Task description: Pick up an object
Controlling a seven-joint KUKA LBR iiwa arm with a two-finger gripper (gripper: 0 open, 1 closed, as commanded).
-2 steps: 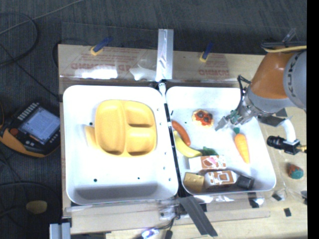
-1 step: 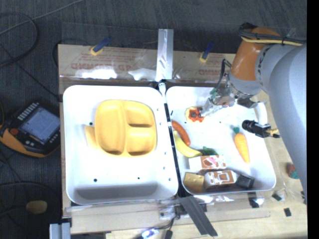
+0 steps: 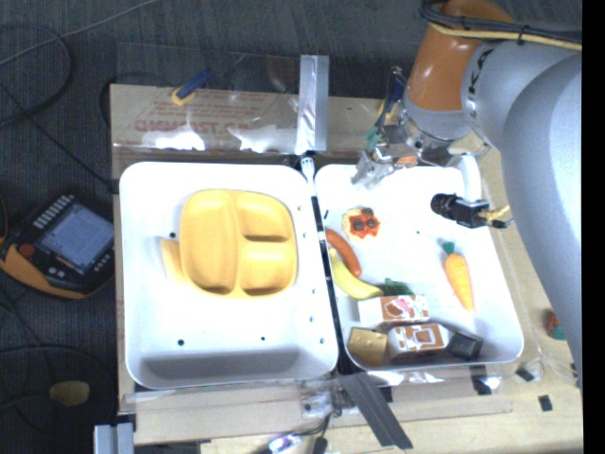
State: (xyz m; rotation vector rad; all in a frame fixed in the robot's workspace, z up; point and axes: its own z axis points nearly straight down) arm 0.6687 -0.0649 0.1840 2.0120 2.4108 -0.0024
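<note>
My gripper (image 3: 376, 165) hangs over the far left corner of the right bin (image 3: 506, 324), with nothing seen in it. Just in front of it lies a small red and orange toy (image 3: 361, 223). Toward the near side along the bin's left wall are a red sausage (image 3: 341, 249) and a yellow banana (image 3: 354, 281). An orange carrot (image 3: 458, 275) rests by the right wall. Two small printed cartons (image 3: 405, 308) (image 3: 417, 340) lie at the front, with a tan piece (image 3: 368, 346) on their left and a black block (image 3: 464, 345) on their right.
The left bin (image 3: 142, 348) holds a yellow divided plate (image 3: 236, 241). A metal divider (image 3: 323, 282) separates the bins. The grey arm (image 3: 539, 130) with its orange band covers the right bin's far right corner. A handheld pendant (image 3: 66, 242) lies on the floor at left.
</note>
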